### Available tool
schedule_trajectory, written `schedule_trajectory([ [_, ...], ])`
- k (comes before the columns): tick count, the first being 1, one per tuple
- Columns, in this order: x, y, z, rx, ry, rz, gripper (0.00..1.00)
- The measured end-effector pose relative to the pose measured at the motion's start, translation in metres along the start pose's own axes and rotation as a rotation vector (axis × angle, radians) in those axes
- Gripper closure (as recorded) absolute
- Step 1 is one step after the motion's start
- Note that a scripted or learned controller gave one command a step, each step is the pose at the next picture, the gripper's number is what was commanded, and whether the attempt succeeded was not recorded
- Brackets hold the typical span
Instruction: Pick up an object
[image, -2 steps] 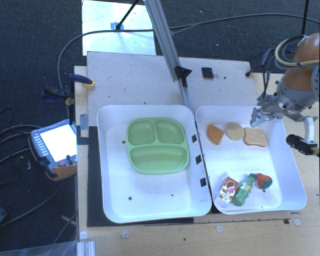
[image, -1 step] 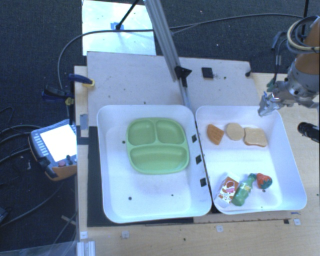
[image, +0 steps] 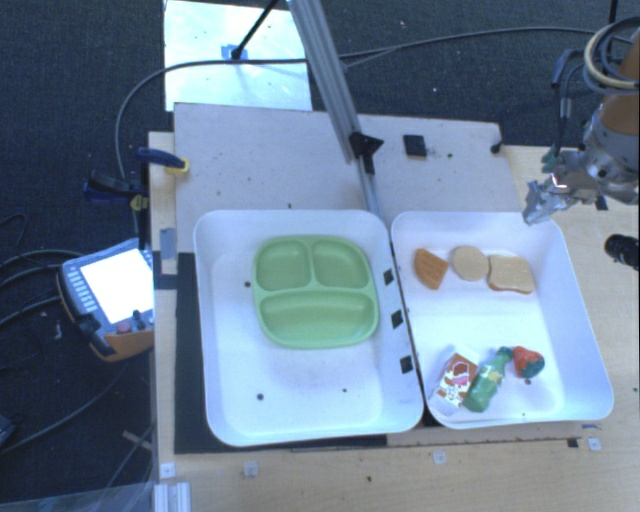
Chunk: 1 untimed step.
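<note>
The right bin (image: 575, 300) holds a row of toy foods near its far side: an orange wedge (image: 430, 268), a round cracker (image: 468, 262) and a slice of bread (image: 511, 274). Near its front lie a small red-and-white carton (image: 455, 380), a green bottle (image: 486, 381) and a red strawberry-like toy (image: 528, 363). My gripper (image: 540, 206) hangs above the bin's far right corner, up and to the right of the bread slice, well apart from every object. Nothing shows in it.
A green divided plate (image: 315, 292) rests in the left bin (image: 225, 330). A slanted metal pole (image: 335, 85) crosses the back of the bench. A handheld pendant (image: 108, 297) and cables lie on the floor at left.
</note>
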<state>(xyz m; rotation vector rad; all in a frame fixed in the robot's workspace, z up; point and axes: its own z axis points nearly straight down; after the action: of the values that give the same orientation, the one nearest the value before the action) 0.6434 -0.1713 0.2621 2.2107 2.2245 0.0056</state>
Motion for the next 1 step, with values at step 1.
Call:
schedule_trajectory([
  [1, 0.0573, 0.0107, 0.0072, 0.003, 0.002, -0.004, 1.00],
])
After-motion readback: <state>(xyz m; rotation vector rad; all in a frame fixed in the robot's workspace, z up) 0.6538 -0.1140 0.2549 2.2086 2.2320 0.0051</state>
